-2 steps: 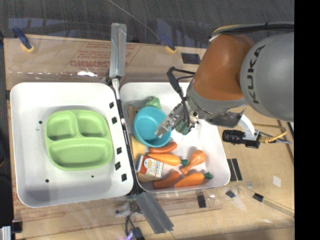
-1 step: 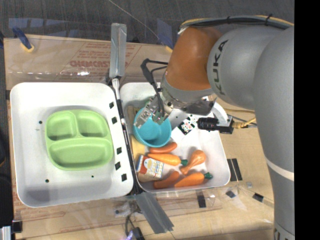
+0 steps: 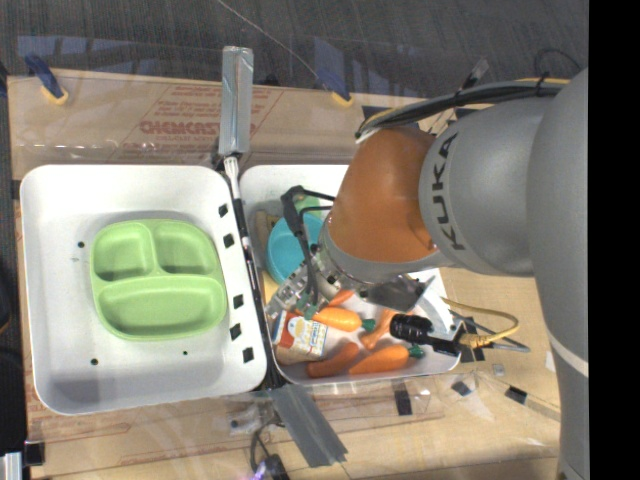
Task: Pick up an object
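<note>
1. Camera view, looking down at a slant: every candidate for the pick lies in the right bin (image 3: pixel 262 183). A blue bowl (image 3: pixel 283 253) sits toward its far left. A small carton (image 3: pixel 303 336) with an orange label lies at the near left, and two carrots (image 3: pixel 337 319) (image 3: pixel 372 360) lie just right of the carton. The left bin (image 3: pixel 40 268) carries a green divided plate (image 3: pixel 157 278).
2. The main risk, as I judge it, is crowding. The carton, the carrots and the bowl's rim lie touching or just beside one another. A closing grasp could wedge between two of them and catch neither, or only nudge one aside.
3. A second risk is shape. The carrots are round and tapered (likely slick plastic), so a pinch off their middle could squirt one out sideways. The bowl's thin curved wall would also be a poor thing to clamp from above.
4. A third risk is the divider. The gripper is close to the wall between the bins, and a descent there could clip it.
5. The gripper (image 3: pixel 300 290) hangs low over the right bin's left part, between the bowl and the carton, under the bulky grey and orange arm (image 3: pixel 480 198). I cannot tell whether it is open or closed, since the wrist hides most of it. I cannot see anything held in it, and I cannot confirm contact with the carton or the bowl.
</note>
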Controlling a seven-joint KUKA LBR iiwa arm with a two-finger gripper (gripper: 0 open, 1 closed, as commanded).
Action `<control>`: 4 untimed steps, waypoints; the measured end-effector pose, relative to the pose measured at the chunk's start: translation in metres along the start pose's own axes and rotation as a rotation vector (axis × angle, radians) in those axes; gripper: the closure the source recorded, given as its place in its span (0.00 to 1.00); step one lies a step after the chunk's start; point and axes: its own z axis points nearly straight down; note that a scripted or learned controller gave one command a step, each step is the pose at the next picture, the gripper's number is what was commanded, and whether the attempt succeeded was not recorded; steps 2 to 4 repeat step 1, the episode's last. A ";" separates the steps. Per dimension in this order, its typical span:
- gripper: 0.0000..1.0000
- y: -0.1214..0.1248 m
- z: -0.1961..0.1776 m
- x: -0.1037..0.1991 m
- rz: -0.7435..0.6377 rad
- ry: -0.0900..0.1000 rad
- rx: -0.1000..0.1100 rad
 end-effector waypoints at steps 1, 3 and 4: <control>1.00 0.078 -0.012 0.034 0.293 -0.001 -0.002; 1.00 0.078 -0.012 0.034 0.293 -0.001 -0.002; 1.00 0.078 -0.012 0.034 0.293 -0.001 -0.002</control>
